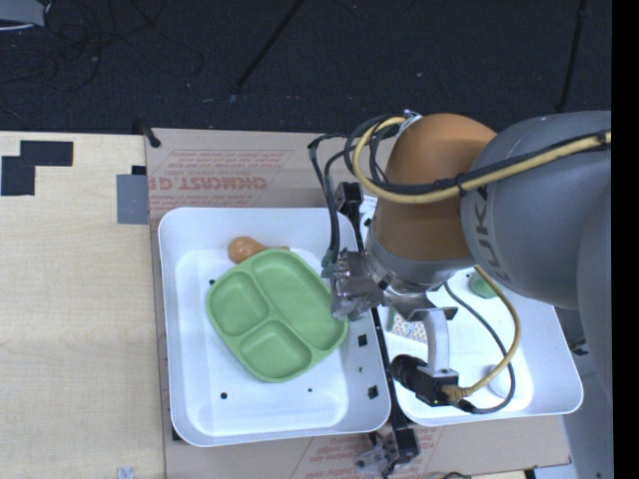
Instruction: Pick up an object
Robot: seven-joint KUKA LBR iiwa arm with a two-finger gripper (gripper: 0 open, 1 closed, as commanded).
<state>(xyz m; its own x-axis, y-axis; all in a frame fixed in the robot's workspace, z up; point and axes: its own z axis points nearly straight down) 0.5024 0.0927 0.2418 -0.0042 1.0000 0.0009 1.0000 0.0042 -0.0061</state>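
A green divided plate [272, 313] lies tilted in the left bin [200, 387]. Behind its far-left edge an orange rounded object [244, 248] peeks out, partly hidden by the plate. My gripper [342, 293] hangs low at the plate's right rim, close to the wall between the two bins. The orange wrist band and grey arm cover most of it from above. I cannot tell whether it touches the plate.
The right bin [539, 392] lies mostly under the arm. A pale green object [483, 287] shows at its far side, and a speckled item [405, 324] under the wrist. Cardboard [230, 173] lies under the bins, with a wooden bench top [70, 317] to the left.
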